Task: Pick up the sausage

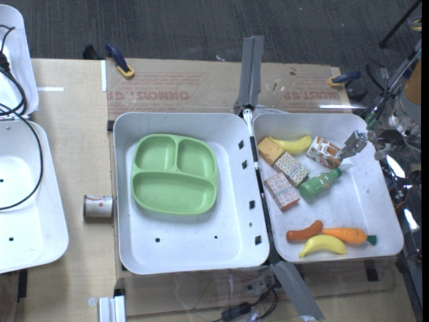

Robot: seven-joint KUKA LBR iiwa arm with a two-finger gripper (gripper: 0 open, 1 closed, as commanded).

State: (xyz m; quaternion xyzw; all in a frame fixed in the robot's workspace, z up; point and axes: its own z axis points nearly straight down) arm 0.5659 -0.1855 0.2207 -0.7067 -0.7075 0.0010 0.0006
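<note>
Two shallow white bins sit side by side on the bench. The left bin (134, 247) carries a green divided plate (175, 174), and the right bin (382, 206) carries the small items. The arm (409, 113) reaches in over the right bin's far right rim, and its gripper (353, 143) hangs low at the upper right of that bin, just beside a small red-and-white packet (324, 152); whether its tips are parted or closed cannot be told at this size, and nothing is seen between them. The sausage (304, 231), short and orange-red, lies near the front wall of the right bin, well apart from the gripper. A carrot (346, 235) touches its right end, and a yellow banana (323, 246) lies just in front of both. Between sausage and gripper lie a green bottle (319, 184) on its side and two patterned boxes (286, 180). Further back are a tan block (270, 150) and a second banana (293, 143). A small can (98, 206) lies on the bench left of the left bin.
</note>
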